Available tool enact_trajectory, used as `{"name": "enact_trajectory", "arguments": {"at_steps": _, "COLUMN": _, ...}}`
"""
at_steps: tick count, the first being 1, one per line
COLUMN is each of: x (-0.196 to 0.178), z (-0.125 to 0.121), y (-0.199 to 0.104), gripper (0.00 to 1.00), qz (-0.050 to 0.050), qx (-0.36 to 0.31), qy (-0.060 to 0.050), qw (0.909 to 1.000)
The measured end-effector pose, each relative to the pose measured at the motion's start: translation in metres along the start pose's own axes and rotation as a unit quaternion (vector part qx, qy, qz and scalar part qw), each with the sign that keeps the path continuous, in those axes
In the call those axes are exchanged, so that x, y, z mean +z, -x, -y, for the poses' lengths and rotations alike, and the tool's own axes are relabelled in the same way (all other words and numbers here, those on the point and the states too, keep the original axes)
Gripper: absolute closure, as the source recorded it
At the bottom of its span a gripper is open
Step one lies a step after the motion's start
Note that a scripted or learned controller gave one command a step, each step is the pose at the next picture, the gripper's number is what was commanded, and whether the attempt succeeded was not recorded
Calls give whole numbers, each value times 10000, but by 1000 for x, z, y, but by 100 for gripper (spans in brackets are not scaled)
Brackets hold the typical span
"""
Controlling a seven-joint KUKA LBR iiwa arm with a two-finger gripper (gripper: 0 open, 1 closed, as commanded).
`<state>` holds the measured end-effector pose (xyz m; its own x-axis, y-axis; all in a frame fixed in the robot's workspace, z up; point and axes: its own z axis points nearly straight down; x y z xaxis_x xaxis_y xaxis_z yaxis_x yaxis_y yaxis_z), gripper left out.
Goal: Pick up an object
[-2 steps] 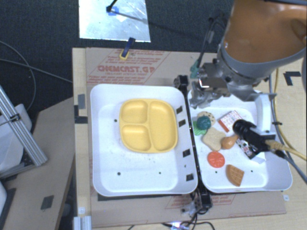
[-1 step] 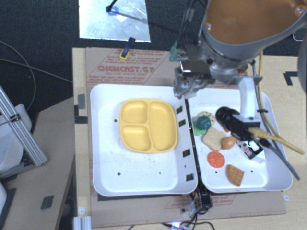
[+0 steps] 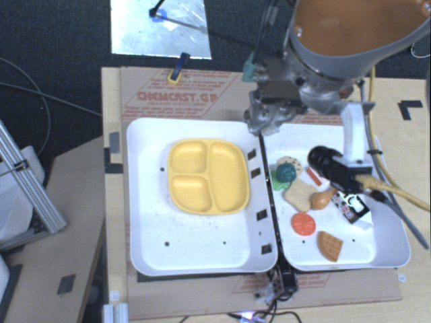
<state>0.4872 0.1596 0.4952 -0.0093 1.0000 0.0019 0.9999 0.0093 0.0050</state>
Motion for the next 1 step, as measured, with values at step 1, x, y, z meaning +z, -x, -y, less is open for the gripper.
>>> {"name": "enact_trajectory", "arguments": {"at_steps": 1, "x": -11, "z": -1, "y": 0, "gripper": 100, "qz": -6, "qx": -29, "qy": 13, "qw": 10000}}
